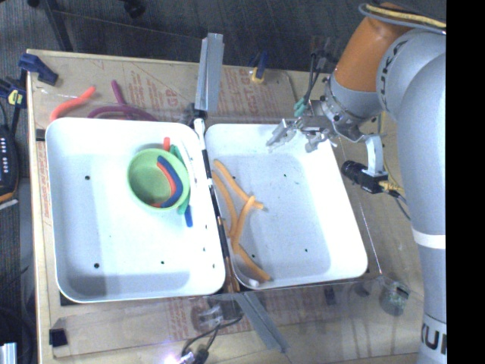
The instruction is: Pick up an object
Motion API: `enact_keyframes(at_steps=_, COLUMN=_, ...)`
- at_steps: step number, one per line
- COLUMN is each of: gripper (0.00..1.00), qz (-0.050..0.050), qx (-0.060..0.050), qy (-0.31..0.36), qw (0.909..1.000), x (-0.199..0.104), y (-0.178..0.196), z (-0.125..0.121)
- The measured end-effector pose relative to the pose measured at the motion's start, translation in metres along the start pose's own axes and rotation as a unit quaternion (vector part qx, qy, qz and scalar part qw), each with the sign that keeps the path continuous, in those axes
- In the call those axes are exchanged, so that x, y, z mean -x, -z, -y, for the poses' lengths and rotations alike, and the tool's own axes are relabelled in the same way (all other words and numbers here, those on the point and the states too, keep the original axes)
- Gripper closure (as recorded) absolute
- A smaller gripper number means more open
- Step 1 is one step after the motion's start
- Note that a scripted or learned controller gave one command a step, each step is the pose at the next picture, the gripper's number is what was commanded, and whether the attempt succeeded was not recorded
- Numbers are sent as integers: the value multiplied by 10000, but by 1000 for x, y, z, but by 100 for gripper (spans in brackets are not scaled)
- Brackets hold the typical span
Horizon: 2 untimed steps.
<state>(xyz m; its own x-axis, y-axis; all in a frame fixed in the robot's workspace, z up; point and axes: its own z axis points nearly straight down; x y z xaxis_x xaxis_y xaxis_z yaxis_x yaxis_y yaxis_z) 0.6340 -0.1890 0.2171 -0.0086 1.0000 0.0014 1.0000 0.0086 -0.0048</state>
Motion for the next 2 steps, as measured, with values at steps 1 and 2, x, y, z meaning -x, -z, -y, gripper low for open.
enact_keyframes(at_steps=1, gripper=0, qz=6, qx=-7, qy=181, qw=9998, x=-55, y=-85, z=56)
enact_keyframes(at_steps=2, gripper=0, qz=-1, qx=14, qy=608, qw=9982, x=-46, y=-126, z=81)
